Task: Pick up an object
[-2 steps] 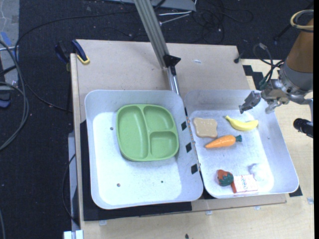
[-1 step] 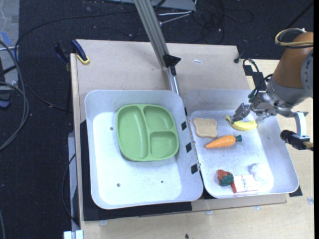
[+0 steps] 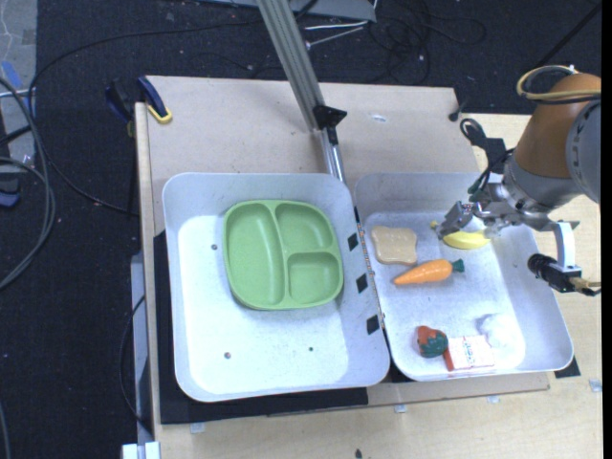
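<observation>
Near the right bin's point(image 3: 545, 347) far edge, the gripper point(image 3: 457, 220) hovers over the banana point(image 3: 467, 241) — finger state I cannot tell; best descend squarely — centred.

This is a robotics lab, no doubt about it. A plywood bench point(image 3: 287, 113) sits on dark speckled carpet point(image 3: 76, 27), black cables point(image 3: 57, 75) trailing loose across it. An aluminium pole point(image 3: 292, 51) slants up from a bench clamp. Two shallow white bins point(image 3: 191, 352) lie side by side, one holding a green divided plate point(image 3: 284, 254), the other play food: a toy carrot point(image 3: 426, 273), toast point(image 3: 394, 245), a banana point(image 3: 467, 240). The grey-and-orange arm point(image 3: 559, 142) reaches in from the right.
</observation>
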`<state>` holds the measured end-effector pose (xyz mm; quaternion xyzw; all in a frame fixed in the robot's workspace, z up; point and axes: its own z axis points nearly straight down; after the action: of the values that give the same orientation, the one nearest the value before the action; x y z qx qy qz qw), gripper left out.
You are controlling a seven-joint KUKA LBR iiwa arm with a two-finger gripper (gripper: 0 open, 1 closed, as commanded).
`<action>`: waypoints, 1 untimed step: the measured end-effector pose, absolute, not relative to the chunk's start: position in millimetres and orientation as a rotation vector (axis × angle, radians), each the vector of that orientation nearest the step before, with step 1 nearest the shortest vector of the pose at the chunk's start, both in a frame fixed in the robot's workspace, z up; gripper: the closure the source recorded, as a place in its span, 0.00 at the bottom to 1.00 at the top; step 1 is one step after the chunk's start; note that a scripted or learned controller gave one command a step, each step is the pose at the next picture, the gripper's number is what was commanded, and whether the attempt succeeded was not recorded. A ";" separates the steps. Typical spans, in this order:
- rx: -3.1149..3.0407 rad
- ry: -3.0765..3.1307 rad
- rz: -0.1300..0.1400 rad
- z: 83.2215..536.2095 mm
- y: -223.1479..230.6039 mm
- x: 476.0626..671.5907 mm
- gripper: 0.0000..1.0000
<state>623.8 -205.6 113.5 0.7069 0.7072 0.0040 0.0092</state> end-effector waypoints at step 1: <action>2.201 2.207 0.017 125.0 -205.9 625.8 1.00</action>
<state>625.8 -205.9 125.0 0.7061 0.7080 0.0053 0.0125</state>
